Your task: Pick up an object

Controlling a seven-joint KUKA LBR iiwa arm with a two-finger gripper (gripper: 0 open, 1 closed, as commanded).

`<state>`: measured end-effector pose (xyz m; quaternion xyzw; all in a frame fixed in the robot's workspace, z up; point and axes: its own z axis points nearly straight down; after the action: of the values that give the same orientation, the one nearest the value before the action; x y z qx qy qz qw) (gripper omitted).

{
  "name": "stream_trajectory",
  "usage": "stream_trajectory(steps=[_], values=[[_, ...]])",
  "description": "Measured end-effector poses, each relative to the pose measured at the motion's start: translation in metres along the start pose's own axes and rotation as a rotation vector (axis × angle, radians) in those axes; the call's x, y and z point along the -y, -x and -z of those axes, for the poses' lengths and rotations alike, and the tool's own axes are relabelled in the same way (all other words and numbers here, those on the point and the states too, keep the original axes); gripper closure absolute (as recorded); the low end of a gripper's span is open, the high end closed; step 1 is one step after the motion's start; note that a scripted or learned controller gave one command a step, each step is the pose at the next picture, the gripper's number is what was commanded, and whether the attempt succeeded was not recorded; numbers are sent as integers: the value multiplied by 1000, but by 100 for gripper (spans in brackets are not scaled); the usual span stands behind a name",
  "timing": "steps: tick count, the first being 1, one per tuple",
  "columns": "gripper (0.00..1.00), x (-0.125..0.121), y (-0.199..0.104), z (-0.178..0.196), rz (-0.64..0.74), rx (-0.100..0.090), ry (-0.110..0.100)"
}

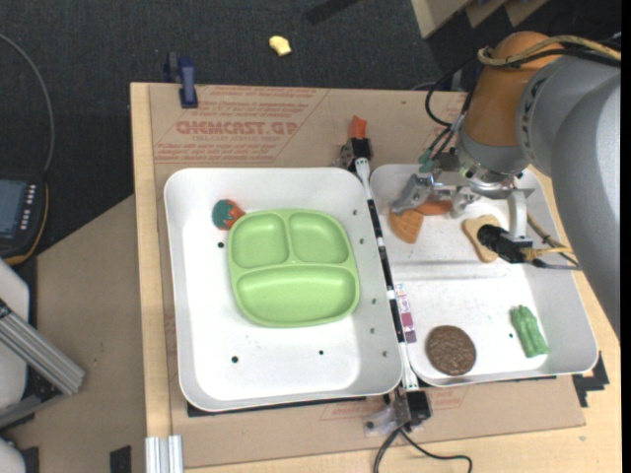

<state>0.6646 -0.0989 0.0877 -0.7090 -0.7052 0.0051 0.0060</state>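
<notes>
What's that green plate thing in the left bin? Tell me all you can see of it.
The green plate is a rounded-square divided tray, pale green, smooth and plastic-looking. Raised ridges split it into three wells: two small ones at the far side, one wide one nearer the camera. All three look empty. It lies flat, right side up, on the floor of the left bin. A small red and teal object sits at its far left corner.
</notes>
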Motion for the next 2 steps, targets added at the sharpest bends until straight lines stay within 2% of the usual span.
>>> stream_trajectory(steps=[2], values=[[0, 0, -2, 0, -1, 3, 0]])
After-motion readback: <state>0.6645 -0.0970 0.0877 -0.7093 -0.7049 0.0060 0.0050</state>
